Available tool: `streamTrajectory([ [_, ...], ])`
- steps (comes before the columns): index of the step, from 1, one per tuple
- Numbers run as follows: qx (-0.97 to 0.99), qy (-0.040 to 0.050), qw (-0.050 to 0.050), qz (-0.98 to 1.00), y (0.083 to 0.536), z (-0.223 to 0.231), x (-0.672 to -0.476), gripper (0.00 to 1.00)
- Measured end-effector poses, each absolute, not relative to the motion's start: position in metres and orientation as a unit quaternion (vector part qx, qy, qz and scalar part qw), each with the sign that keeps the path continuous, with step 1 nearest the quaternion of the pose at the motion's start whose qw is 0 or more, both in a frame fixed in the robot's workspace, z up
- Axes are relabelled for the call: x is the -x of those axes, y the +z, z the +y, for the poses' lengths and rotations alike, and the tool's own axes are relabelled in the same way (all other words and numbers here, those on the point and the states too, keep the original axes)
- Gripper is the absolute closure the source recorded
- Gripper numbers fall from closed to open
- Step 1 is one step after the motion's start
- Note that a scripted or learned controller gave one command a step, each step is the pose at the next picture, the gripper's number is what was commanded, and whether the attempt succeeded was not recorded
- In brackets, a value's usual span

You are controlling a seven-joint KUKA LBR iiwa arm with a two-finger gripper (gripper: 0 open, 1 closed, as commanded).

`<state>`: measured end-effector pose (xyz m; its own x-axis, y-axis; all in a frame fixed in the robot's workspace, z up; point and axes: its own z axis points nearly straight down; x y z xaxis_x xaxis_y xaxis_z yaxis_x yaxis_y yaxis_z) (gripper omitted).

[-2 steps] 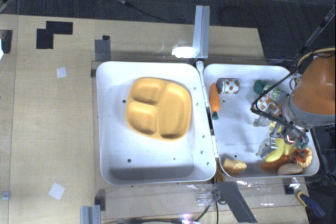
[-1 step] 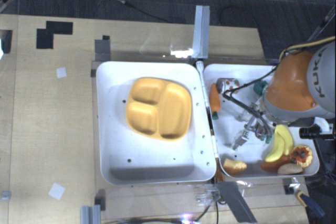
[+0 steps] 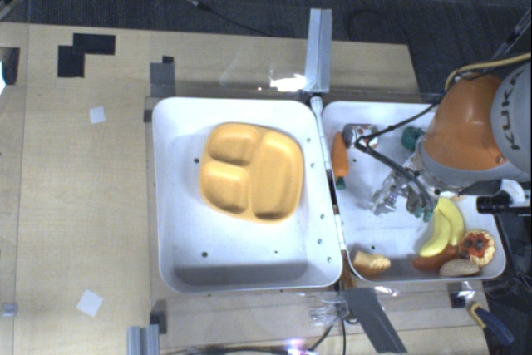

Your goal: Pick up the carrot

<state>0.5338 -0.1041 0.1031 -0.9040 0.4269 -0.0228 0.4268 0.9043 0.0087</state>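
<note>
The carrot (image 3: 339,154) is a short orange piece with a dark green end. It lies lengthwise against the left wall of the right bin (image 3: 366,229). My gripper (image 3: 401,200) hangs over the middle of that bin, to the right of the carrot and a little nearer the front, apart from it. Its fingers stand open with nothing between them. The grey arm with its orange band (image 3: 465,129) reaches in from the right.
A yellow divided plate (image 3: 252,170) sits in the left bin (image 3: 179,253). In the right bin lie a banana (image 3: 445,227), a bread piece (image 3: 371,263), a reddish round item (image 3: 478,245), a small can (image 3: 357,133) and a green object (image 3: 411,137).
</note>
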Motion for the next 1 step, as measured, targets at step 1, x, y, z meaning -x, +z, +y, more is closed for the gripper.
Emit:
streamTrajectory([
  [1,-0.141,0.0006,0.003,0.99,0.1015,-0.0814,-0.5121,1.0],
])
